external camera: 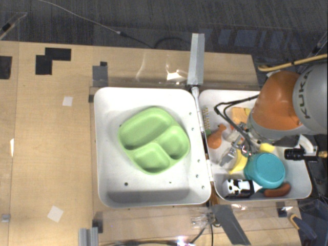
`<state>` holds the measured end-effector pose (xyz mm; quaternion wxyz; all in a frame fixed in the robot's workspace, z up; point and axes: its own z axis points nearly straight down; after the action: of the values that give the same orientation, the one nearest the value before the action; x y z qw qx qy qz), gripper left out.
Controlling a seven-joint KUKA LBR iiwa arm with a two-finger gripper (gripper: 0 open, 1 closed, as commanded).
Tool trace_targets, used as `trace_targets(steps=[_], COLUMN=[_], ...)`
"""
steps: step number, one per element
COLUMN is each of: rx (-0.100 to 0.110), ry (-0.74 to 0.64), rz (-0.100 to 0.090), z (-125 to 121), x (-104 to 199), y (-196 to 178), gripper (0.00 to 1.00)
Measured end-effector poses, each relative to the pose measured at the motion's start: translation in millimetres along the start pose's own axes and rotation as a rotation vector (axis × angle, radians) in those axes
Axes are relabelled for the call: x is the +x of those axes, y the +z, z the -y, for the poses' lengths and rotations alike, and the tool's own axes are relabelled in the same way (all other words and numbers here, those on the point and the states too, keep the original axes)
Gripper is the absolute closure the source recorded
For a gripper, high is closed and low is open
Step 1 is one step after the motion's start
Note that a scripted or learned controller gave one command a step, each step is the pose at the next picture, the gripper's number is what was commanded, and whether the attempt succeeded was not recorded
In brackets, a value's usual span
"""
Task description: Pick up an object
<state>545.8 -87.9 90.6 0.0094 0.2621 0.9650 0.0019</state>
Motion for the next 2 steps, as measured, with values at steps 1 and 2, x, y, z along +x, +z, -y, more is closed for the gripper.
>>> trace_targets(steps=[1,2], rx=[0.005,0.006], ry=[0.101,0.139], rz=[-0.007,-0.006], z=[-47.9,-29.7], x=[-98.4,-43.0], y=[3.5,2.1], gripper=[0.0,0.0])
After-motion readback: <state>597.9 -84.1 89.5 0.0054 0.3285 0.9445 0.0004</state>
